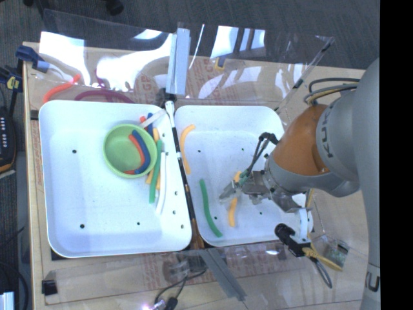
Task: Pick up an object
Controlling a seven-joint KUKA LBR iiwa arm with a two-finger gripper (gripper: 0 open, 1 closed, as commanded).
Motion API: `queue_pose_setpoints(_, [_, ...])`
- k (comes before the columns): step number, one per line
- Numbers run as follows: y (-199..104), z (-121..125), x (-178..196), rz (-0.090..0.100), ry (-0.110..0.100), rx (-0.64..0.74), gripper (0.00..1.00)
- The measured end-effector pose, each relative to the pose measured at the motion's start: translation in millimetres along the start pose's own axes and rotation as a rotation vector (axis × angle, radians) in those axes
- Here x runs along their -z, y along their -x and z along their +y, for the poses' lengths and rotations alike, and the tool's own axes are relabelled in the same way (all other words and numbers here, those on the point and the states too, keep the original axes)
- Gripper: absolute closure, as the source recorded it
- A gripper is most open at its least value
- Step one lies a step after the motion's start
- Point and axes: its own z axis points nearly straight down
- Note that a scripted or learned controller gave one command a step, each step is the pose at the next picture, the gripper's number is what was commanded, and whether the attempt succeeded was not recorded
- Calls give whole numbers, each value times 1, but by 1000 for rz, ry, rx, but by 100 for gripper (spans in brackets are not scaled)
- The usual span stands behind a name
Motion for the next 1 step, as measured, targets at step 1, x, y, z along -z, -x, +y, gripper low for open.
queue_pose_setpoints(1, [0, 0, 10, -2, -2, 7, 100])
